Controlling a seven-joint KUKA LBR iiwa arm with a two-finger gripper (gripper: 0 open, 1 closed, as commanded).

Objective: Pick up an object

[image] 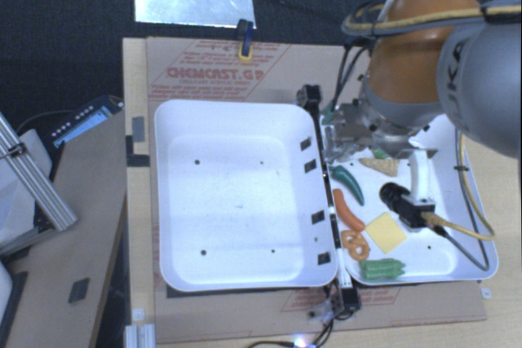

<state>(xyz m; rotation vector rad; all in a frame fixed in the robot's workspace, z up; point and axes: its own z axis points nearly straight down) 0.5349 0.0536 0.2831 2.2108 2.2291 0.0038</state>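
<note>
My gripper (341,141) hangs low over the far left part of the right bin (457,257), under the grey arm with its orange band. Just in front of it lies a green pepper (347,182), and a tan wedge (381,166) lies to its right. Nearer the front are an orange carrot (349,213), a small pretzel (355,243), a yellow cheese square (385,232) and a green pod (382,268). The arm hides the far part of this bin.
The left bin (175,257) stands beside the right one, with black clips (317,218) along the shared wall. Both rest on a cardboard sheet (214,69). A white stick-like piece (419,175) lies at the right of the right bin.
</note>
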